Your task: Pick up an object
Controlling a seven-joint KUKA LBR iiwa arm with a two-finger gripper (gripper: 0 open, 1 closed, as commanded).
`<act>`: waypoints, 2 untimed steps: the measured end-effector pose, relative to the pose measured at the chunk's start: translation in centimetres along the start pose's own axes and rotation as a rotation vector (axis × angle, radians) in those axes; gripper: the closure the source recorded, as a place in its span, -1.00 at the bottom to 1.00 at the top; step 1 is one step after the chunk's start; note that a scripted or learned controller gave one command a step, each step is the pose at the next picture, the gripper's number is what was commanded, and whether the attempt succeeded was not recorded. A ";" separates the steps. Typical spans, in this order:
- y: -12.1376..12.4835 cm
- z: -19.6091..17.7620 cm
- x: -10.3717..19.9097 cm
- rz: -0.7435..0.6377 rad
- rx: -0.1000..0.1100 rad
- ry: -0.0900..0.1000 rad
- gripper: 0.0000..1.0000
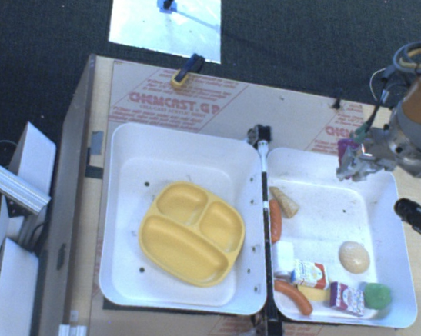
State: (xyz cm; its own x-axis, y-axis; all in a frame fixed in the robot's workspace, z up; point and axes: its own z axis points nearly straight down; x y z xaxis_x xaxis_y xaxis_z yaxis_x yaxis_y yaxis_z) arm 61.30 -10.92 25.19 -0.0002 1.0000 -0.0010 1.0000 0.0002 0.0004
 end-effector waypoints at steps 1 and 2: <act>-0.1 1.1 5.0 -0.004 -0.001 0.002 1.00; 5.6 2.0 9.3 -0.005 -0.002 0.002 1.00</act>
